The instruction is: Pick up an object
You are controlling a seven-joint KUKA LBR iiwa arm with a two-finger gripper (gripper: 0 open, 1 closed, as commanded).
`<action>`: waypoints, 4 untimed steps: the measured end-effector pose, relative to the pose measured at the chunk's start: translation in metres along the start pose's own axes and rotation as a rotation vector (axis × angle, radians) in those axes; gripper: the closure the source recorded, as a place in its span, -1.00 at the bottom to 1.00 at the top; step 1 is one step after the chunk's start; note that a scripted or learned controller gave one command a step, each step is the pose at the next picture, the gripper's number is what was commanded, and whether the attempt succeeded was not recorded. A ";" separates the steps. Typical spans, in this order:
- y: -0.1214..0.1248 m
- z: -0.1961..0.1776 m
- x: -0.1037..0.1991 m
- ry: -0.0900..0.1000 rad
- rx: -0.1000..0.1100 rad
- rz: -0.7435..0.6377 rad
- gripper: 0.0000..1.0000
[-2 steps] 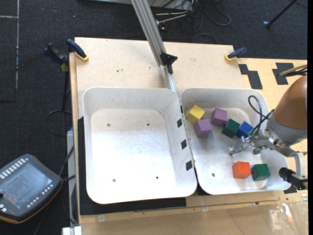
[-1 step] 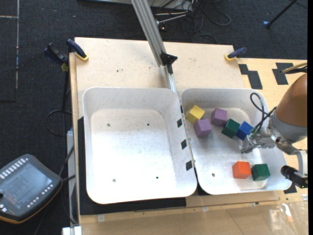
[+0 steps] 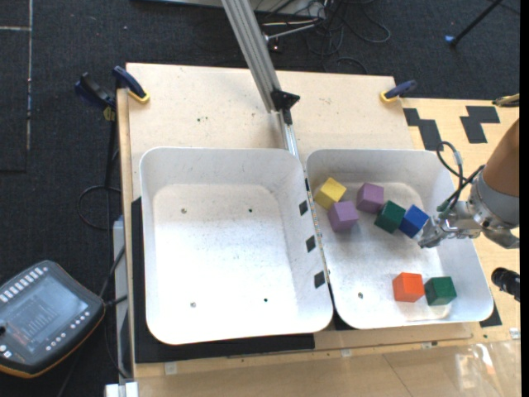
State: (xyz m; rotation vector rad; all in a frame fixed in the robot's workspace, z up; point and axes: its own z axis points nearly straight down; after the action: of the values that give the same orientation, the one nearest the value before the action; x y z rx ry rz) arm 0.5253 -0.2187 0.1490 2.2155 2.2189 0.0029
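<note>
The blue cube (image 3: 415,220) lies in the right bin (image 3: 463,246), touching a green cube (image 3: 390,217) on its left. It looks light, stiff and smooth; two free opposite flat faces seem the best place to hold it. The gripper (image 3: 432,236) hangs low just beside this cube, the arm reaching in from the right. Its opening cannot be told here.
</note>
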 end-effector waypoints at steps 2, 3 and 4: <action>0.005 -0.106 -0.006 -0.001 -0.002 -0.001 1.00; 0.013 -0.107 0.053 0.004 0.004 -0.006 1.00; 0.024 -0.094 0.105 0.005 0.006 -0.007 1.00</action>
State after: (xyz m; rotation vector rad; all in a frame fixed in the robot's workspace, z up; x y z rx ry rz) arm 0.5489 -0.1134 0.2432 2.2131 2.2318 0.0019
